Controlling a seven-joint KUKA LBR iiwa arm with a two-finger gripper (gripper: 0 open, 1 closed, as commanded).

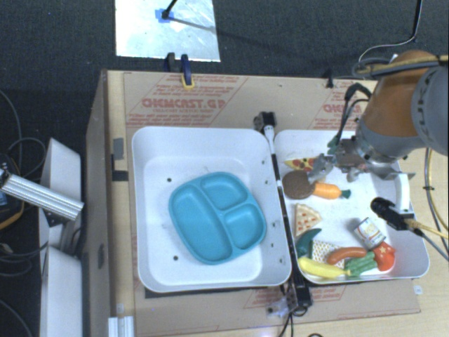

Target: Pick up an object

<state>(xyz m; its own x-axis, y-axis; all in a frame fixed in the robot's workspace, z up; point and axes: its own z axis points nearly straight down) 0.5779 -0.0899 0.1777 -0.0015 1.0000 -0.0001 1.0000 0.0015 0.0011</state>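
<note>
- left bin (151, 188): blue divided plate (216, 216) lies about mid-floor, three compartments, tilted a bit
- right bin (421, 255): all the toy food sits here
- gripper (324, 165) low over the right bin's far-left part, arm (403, 114) reaching in from the right edge, orange band above the wrist
- can't tell whether the gripper is apart or together – too small and blurry; nothing seen held in it
- pizza slice (300, 163) near the right bin's far-left corner, just left of the gripper
- brown round piece (297, 184) against the right bin's left wall, just below the gripper
- carrot (327, 190) just beside the brown piece, on its right, touching or nearly
- second pizza wedge (306, 218) by the left wall, mid-depth
- dark green piece (307, 241) below that wedge
- banana (321, 267) along the near edge, near-left corner
- sausage (344, 254) and green pepper (360, 264) clustered right of the banana
- tomato (384, 257) near the near-right corner – small can (369, 231) just above it
</note>
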